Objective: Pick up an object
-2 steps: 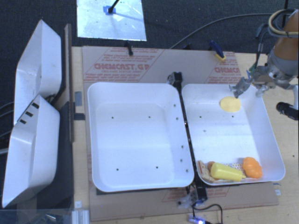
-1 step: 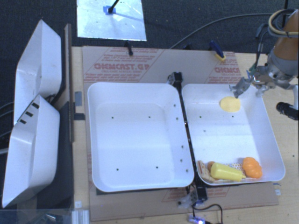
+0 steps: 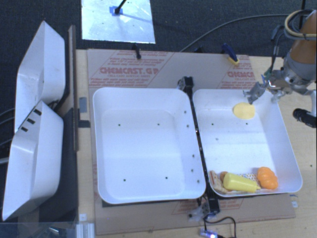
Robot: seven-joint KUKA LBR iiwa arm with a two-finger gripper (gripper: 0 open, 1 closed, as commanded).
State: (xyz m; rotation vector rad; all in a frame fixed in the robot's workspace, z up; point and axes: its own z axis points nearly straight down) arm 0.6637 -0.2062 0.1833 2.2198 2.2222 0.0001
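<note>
The jaws (image 3: 258, 94) hang over the far right corner of the right bin (image 3: 285, 133), at the end of the arm (image 3: 299, 58) that comes in from the right edge with its orange band above the wrist. One thin finger slants down and to the left towards a pale yellow disc (image 3: 244, 111); its tip is just beside the disc's upper edge, and nothing sits between the fingers. Whether the jaws are spread or pressed together cannot be told from this slant.

The disc lies flat on the bin floor near the far wall. At the near wall of the same bin, well apart from the jaws, lie a yellow bottle-shaped object (image 3: 240, 183), an orange ball (image 3: 267, 178) touching its right end, and a tan cracker-like piece (image 3: 217, 181) at its left.

The left bin (image 3: 106, 133) stands beside the right one. Both rest on a brown sheet (image 3: 129, 71) on the table, printed in red with "CHEMCAST GP"; the smaller print is too fine to read. A blue and yellow clamp (image 3: 230, 54) sits on the sheet's far edge.
</note>
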